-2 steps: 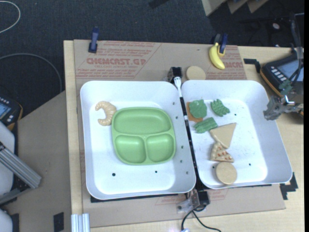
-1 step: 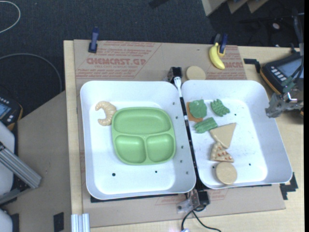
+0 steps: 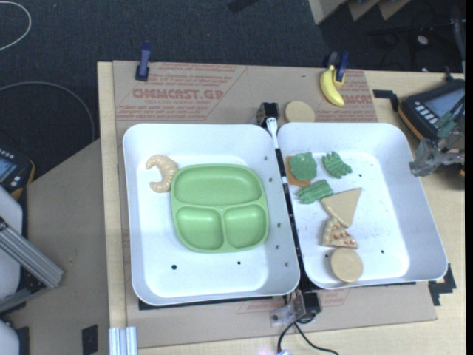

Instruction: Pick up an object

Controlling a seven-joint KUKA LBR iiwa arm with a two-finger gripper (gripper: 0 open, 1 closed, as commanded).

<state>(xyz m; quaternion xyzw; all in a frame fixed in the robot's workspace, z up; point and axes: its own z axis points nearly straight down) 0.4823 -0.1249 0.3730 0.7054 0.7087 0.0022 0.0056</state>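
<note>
Nearest us, the left shallow white plastic bin (image 3: 140, 198) holds a green three-compartment plastic tray (image 3: 219, 205), a tan croissant toy (image 3: 162, 172) touching its upper left corner. In the right white bin (image 3: 421, 220) we see a tan wedge (image 3: 344, 203), a round tan disc (image 3: 346, 265) and green leafy pieces (image 3: 314, 191). The grey gripper (image 3: 432, 154) hangs at that bin's right rim; we cannot tell its opening.

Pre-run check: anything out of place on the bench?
Yes: a toy banana and a tan round disc lie on the cardboard behind the right bin, outside both bins. Everything else sits inside them.
</note>
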